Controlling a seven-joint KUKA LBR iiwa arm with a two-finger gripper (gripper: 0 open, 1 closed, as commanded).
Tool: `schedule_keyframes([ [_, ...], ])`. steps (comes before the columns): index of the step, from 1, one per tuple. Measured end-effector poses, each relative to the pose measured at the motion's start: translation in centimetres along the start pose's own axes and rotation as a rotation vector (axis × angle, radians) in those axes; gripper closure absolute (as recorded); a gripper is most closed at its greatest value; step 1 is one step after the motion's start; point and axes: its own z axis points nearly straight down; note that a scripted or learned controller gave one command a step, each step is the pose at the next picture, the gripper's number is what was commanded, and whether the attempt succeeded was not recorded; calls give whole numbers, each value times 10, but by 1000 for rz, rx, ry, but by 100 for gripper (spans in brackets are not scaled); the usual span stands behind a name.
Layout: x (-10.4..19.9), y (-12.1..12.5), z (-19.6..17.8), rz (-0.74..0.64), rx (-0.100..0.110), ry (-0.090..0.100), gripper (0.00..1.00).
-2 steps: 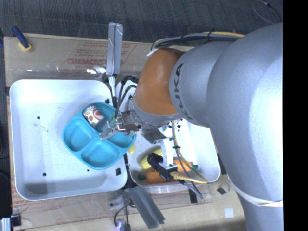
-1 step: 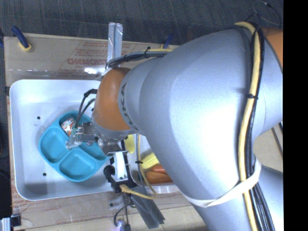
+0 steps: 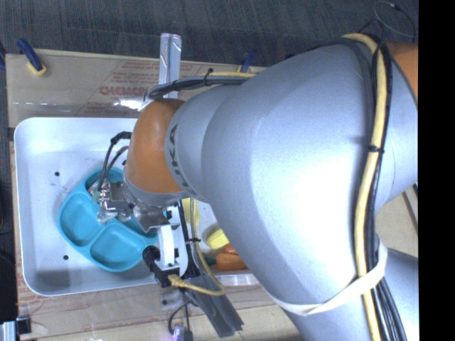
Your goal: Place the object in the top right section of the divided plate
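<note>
A: Where is the arm (image 3: pixel 298 176) recorded?

B: It is seen entering from the right of the frame and covering most of the centre and right. The orange band (image 3: pixel 151 151) is placed left of centre, above the white bin (image 3: pixel 32 190) in the left half.

A: And the claw (image 3: pixel 110 201)?

B: It is found over the middle of the divided plate (image 3: pixel 82 222), a turquoise plate lying in the lower left part of that bin. Metal parts are seen there, but the fingertips are hidden by the wrist; whether they are spread or pressed together cannot be told, and nothing is seen pinched.

A: The object?

B: A yellow item (image 3: pixel 215 238) and an orange item (image 3: pixel 229 262) are noted at lower centre, just under the arm, right of the plate and apart from it. Which of them is the task's thing cannot be told. The plate sections that can be seen are bare.

A: Anything else?

B: A cardboard sheet (image 3: pixel 92 84) is seen on the worktop above the bin, with a blue clamp (image 3: pixel 30 55) at the upper left
</note>
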Motion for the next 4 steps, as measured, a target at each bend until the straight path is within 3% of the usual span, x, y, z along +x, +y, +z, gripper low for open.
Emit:
schedule_keyframes([
  [1,-23,-34,-52,-154,6,-39,100],
  [2,-95,-34,-80,-380,5,-40,100],
  [3,-30,37,-22,-592,9,-39,100],
  [4,-19,78,-162,-385,5,-39,100],
])
